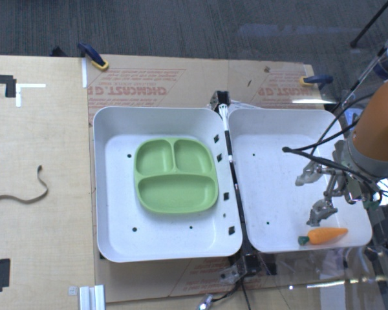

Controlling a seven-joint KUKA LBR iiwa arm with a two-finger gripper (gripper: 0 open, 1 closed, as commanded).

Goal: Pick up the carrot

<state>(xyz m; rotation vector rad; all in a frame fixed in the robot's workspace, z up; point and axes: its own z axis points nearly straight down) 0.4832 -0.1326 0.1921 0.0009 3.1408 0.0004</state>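
An orange carrot (326,236) with a green stem end lies in the front right corner of the right bin (271,154), pointing right. My gripper (313,192) hangs just above and behind it, over the bin's right side. Its fingers are spread apart, with one fingertip (304,177) further back and the other (320,210) close above the carrot. Nothing sits between them.
A green divided plate (176,175) lies in the left bin (113,237). Black cables (310,150) run from the arm across the right bin. Blue-and-yellow clamps (93,55) hold the cardboard at the back. A loose strap (22,196) lies on the bench at left.
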